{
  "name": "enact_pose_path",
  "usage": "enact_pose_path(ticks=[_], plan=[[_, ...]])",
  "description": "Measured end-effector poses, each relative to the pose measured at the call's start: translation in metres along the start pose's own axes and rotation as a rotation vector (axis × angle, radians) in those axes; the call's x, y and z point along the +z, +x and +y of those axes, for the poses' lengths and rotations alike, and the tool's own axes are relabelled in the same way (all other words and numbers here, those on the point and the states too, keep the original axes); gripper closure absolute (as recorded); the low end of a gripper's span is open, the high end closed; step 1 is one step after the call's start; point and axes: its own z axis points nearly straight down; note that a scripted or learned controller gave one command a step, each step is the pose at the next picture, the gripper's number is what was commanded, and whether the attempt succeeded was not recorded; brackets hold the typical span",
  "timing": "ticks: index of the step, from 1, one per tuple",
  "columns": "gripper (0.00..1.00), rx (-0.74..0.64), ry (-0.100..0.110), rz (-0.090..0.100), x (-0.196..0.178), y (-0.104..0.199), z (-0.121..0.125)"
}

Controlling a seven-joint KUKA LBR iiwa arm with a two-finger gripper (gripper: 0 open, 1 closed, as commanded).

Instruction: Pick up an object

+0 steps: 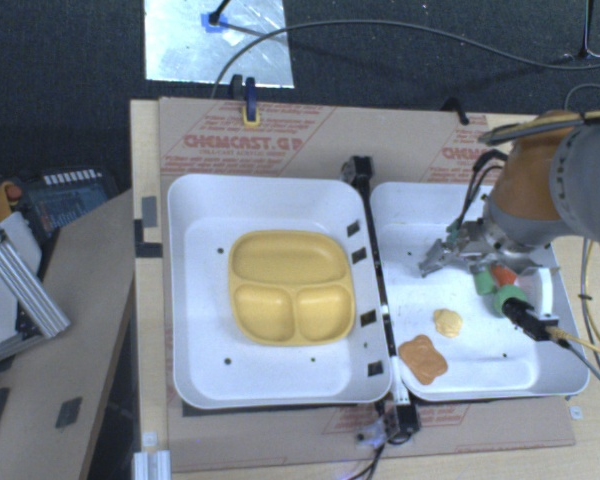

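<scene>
- Down in the right bin [540, 373], three small things lie loose: a pale yellow lumpy piece [447, 322], an orange flat piece [423, 359] just below and to its left, near the bin's front left corner, and a red and green piece [498, 277] further right, close under the arm.
- The yellow piece and the orange piece lie near each other but apart; neither touches the gripper.
- The gripper [442, 255] sits low over the middle of the right bin, pointing left, above and left of the yellow piece. Whether it is open or closed cannot be told from this angle, and nothing can be seen held in it.
- The red and green piece lies just beside the wrist, partly hidden by it.
- The grey arm [580, 183] with its orange band [528, 178] reaches in from the right.
- The left bin [195, 298] holds a yellow tray [290, 286] with three compartments, lying flat near the middle.
- Both bins rest side by side on a brown cardboard sheet [310, 133] with red print.
</scene>
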Motion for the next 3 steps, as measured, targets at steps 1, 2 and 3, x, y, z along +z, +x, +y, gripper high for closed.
enact_pose_path(ticks=[1, 2, 3], plan=[[0.00, 0.001, -0.003, 0.000, -0.001, 0.000, 0.000], [1.00, 0.001, -0.006, -0.001, -0.012, 0.000, 0.001], [1.00, -0.002, -0.009, -0.002, -0.057, 0.003, 0.006]])
